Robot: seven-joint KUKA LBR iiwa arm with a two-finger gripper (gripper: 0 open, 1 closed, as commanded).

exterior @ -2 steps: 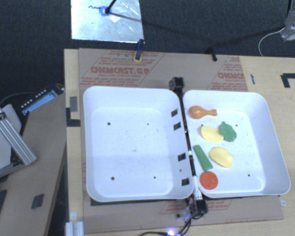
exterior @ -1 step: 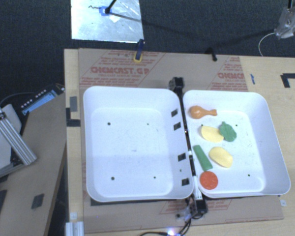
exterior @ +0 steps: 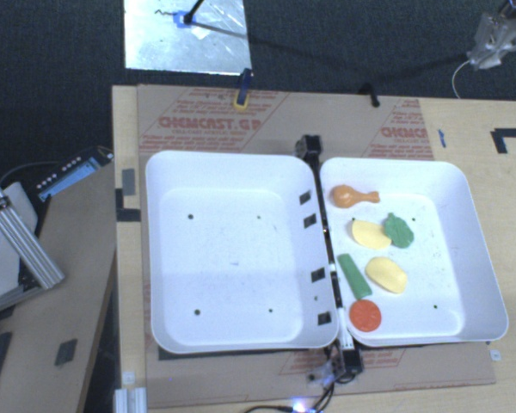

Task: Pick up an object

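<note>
Right bin (exterior: 464,256): six toys clustered at its 9 o'clock wall. Gripper (exterior: 497,41), frame's 1 o'clock; grip state indiscernible. Risk: lemon (exterior: 385,274) touching green stick (exterior: 354,275), double grab likely.

Two white bins sit side by side on the bench (exterior: 344,110). The left bin (exterior: 168,179) adjoins the right bin (exterior: 477,231), which holds six items, all in its left half. An orange pear-shaped piece (exterior: 353,197) lies nearest the far wall. Below it a yellow piece (exterior: 370,235) touches a dark green piece (exterior: 399,231). A green stick (exterior: 355,275) lies just beside a second yellow piece (exterior: 385,274). A red disc (exterior: 365,316) sits near the front wall. The gripper (exterior: 497,37) is at the top right, well apart from the bins.
</note>
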